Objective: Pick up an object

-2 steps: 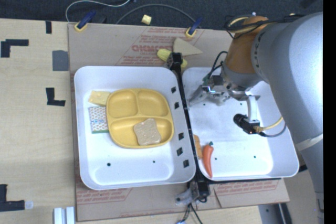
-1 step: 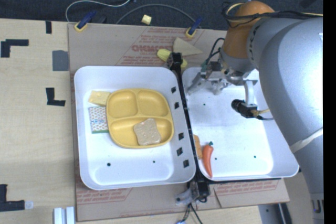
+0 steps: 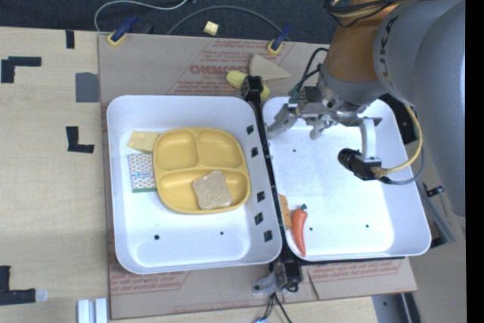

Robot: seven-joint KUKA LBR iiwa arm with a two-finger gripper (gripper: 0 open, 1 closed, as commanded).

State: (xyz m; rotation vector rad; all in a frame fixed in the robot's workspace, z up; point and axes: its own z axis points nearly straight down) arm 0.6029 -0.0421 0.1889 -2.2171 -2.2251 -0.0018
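My gripper (image 3: 299, 125) hangs over the far left part of the right bin (image 3: 378, 238), close to the divider between the bins. Its two fingers (image 3: 278, 121) are spread apart, open, with nothing between them. An orange carrot (image 3: 299, 229) with a green tip lies at the near left corner of the right bin, well below the gripper. In the left bin (image 3: 189, 250) sits a yellow divided plate (image 3: 198, 155) with a slice of bread (image 3: 212, 191) in its near compartment. A pale yellow wedge (image 3: 142, 141) and a patterned sponge (image 3: 141, 172) lie left of the plate.
The grey arm with its orange band (image 3: 363, 49) reaches in from the upper right over the right bin's far edge. A black cable connector (image 3: 361, 164) hangs over the middle of the right bin. Small yellow objects (image 3: 239, 77) and clamps rest on the cardboard behind the bins.
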